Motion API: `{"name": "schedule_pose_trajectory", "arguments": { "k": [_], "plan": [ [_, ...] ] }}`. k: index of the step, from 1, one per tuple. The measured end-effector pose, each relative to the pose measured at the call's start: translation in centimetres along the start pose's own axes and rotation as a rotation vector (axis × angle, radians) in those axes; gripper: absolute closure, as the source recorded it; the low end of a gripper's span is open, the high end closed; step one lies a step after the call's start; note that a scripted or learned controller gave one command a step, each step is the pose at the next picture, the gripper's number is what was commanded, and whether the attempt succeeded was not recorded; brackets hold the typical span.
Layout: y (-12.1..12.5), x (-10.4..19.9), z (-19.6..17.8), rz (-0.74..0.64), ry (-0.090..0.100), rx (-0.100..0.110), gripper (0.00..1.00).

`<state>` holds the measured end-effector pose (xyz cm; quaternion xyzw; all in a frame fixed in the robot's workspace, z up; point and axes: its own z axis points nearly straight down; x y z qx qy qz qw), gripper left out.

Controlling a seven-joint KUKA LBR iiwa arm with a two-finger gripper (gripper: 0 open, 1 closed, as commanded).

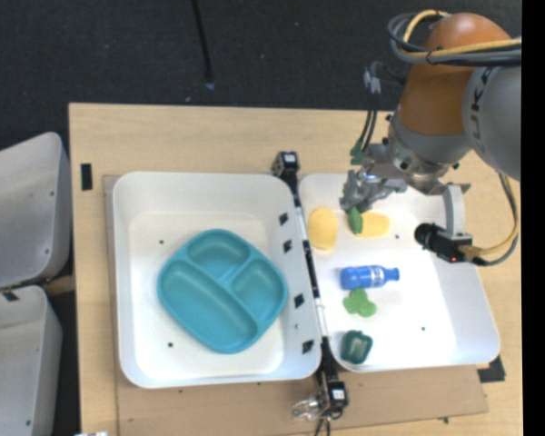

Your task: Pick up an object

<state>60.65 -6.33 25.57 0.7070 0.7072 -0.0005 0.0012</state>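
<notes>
With the gripper [356, 214] low in the right bin [454, 321], a small green piece [354, 222] appears pinched between its near-closed fingers; next: lift straight up.

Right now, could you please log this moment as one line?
gripper over right bin | green piece at fingertips | grasp unclear

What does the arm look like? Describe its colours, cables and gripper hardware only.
The arm is grey with a rounded orange band above the wrist. Yellow and black cables loop over its top, and a black cable trails beside it. The gripper is small, of grey metal.
</notes>
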Motion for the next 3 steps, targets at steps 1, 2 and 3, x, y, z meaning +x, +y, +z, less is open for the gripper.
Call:
{"name": "schedule_pose_trajectory", "arguments": {
  "k": [1,2,3],
  "plan": [
    [-1.0,4.0,-0.3,-0.002,0.002,0.000,1.00],
    [-1.3,8.7,-0.8,-0.003,0.002,-0.001,1.00],
    [-2.2,14.6,-0.3,-0.003,0.002,0.001,1.00]
  ]
}}
